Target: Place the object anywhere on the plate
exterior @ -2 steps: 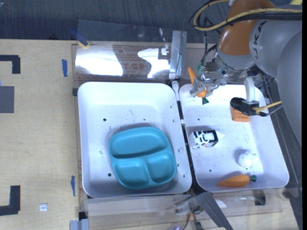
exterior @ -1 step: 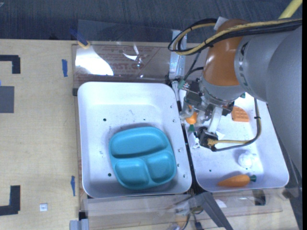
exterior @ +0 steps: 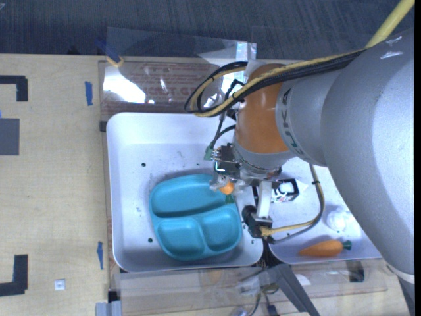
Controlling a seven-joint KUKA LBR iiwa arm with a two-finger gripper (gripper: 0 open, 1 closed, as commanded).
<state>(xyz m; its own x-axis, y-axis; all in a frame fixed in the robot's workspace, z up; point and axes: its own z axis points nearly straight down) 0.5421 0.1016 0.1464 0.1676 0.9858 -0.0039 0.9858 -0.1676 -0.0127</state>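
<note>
While bent low, gripper [exterior: 225,184] over plate [exterior: 194,222]

A plate [exterior: 194,222] with compartments lies in the left bin [exterior: 125,176], toward the lower middle of the frame. The arm [exterior: 316,124] reaches in from the right, over the plate's upper right edge. A carrot [exterior: 322,247] lies in the right bin [exterior: 296,255], at the lower right, well apart from the plate.
</note>
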